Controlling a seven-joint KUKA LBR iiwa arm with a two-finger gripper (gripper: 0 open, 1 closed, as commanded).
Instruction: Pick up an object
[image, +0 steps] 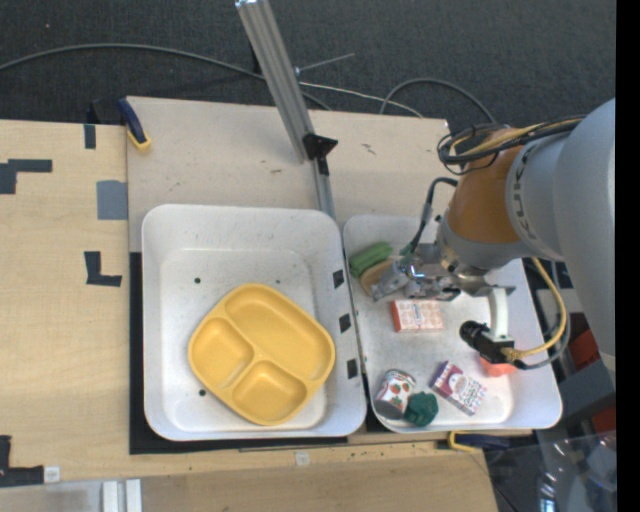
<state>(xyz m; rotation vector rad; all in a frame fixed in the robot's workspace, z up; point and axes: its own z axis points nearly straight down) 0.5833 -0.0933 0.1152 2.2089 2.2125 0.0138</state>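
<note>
Nearest, along the right bin's (535, 405) front edge: a round cup (395, 390) touching a green lump (422, 408), and just beside them a small packet (459, 387). In the left bin (155, 300), a yellow tray (262, 351) with three compartments, lying at a slant. Farther back on the right, a red-and-white box (416, 317) lying flat, just below the claw (415, 277). Claw low over the bin's middle, opening impossible to tell, nothing seen between its fingers. Beyond it, touching or nearly so, a green sponge (369, 259) on a brown block (375, 277). At the back, bare desk (220, 150).
</note>
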